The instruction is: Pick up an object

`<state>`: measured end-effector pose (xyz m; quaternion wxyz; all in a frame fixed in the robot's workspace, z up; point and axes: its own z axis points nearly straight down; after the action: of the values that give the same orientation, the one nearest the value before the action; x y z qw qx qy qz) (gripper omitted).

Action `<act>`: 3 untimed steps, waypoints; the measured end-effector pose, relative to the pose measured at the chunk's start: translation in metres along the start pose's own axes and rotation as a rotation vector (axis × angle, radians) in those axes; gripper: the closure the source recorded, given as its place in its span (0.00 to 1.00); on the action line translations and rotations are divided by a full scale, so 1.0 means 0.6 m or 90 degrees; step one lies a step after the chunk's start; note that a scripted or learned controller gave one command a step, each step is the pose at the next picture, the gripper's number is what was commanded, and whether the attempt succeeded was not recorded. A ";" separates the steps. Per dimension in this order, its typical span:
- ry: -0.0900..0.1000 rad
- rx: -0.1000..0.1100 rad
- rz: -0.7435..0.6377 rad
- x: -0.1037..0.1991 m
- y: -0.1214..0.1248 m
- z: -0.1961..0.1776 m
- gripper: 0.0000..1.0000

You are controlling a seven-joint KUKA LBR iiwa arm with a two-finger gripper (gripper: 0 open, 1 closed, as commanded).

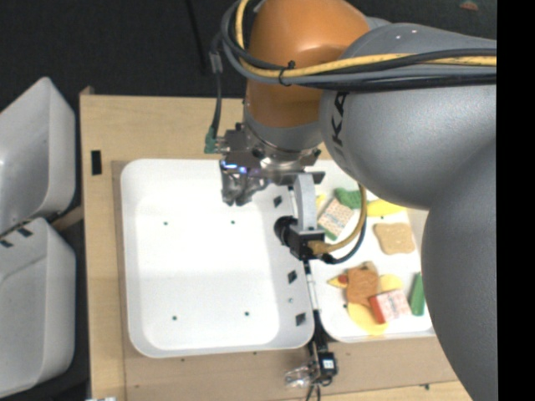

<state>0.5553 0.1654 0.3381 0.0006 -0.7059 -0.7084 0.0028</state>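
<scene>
So from where I'm sitting the pick hasn't really got going. The gripper (236, 186) is hanging over the left bin (150, 324), up near its far edge, and that bin has nothing to grab under the tool as far as I can see. Everything worth picking sits in the right bin (334, 328), well apart from the tool, with the big grey arm (418, 115) covering a good chunk of it. As for the jaws, I honestly can't tell how far apart they are; it's a dark blurry lump from this angle, and I see nothing between them, so I'm not calling anything held.

My read: nothing done yet, and the whole job is left, meaning swing over to the right bin, come down on one item, close and lift.

Count of what I can make out in the right bin:
- one white and green carton (337, 215)
- one tan cracker-looking piece (394, 238)
- one brown cookie-ish thing (362, 283)
- one red block (389, 306)
- one green piece (415, 293) at the edge of the arm
- a couple of yellow bits (364, 314), I'd say two or three, hard to split

Two bins in total, one arm, and more may be hidden under it
</scene>
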 end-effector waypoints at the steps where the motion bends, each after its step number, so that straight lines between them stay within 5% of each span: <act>1: 0.001 -0.002 -0.002 0.098 0.020 0.028 1.00; 2: 0.004 -0.014 0.001 0.047 0.071 -0.256 1.00; 3: 0.003 -0.007 -0.002 0.096 -0.007 -0.361 1.00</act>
<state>0.5520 0.2235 0.5544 -0.0012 -0.7047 -0.7095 -0.0028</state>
